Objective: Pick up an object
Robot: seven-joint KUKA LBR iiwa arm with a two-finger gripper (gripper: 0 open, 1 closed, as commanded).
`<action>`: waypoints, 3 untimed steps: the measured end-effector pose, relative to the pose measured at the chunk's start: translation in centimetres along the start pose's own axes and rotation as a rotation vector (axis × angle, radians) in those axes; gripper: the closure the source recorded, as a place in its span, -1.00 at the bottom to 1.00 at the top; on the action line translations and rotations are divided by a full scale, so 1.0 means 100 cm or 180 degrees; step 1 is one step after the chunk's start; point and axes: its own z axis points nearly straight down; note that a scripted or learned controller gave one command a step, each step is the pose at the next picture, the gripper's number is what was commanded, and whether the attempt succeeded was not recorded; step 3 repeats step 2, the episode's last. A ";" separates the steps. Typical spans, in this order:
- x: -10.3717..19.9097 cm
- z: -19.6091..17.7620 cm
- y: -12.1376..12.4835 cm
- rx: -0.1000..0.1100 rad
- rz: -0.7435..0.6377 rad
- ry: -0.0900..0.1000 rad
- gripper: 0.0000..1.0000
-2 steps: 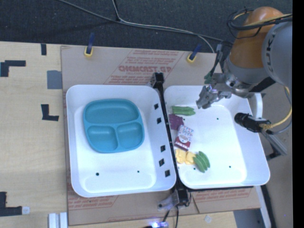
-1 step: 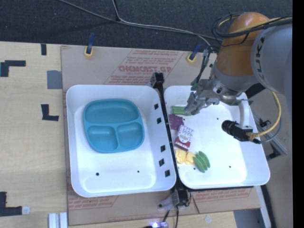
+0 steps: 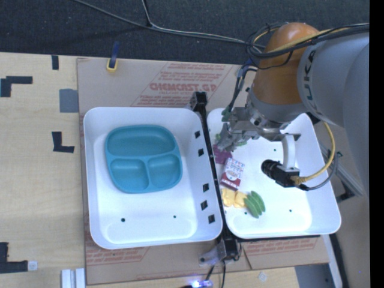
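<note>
- the arm (image 3: pixel 324 71) comes in from the right and hangs over the right bin (image 3: pixel 312 221); makes sense to me, since all the small loose stuff sits there, bunched against that bin's left wall
- the gripper (image 3: pixel 231 138) is down at the upper end of that pile, over a purple and green bit (image 3: pixel 223 156); honestly can't tell if it's clenched or released, the wrist hides too much from this angle; so I'm not calling it a grab
- the likely target, I reckon, is that purple and green bit, just beside the divider between the bins; it looks small, soft-edged and partly covered by the gripper, so its shape is unclear
- just below it lies a small packet (image 3: pixel 233 171), white and red with print, flat and slightly tilted; probably crinkly and slippery to pinch
- further down, a yellow piece (image 3: pixel 231 198) touching a green ribbed thing (image 3: pixel 255 204); both look like toy food, though that's a guess
- the left bin (image 3: pixel 96 221) holds a blue divided plate (image 3: pixel 144 158), lying flat and well apart from the action
- things crowd the wall, so a clean pinch looks tricky to me
</note>
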 end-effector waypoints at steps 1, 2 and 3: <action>0.054 0.012 -0.020 0.0002 -0.0004 0.0000 1.00; 0.096 0.010 -0.042 0.0001 -0.0001 -0.0001 1.00; 0.096 0.010 -0.042 0.0001 -0.0001 -0.0001 1.00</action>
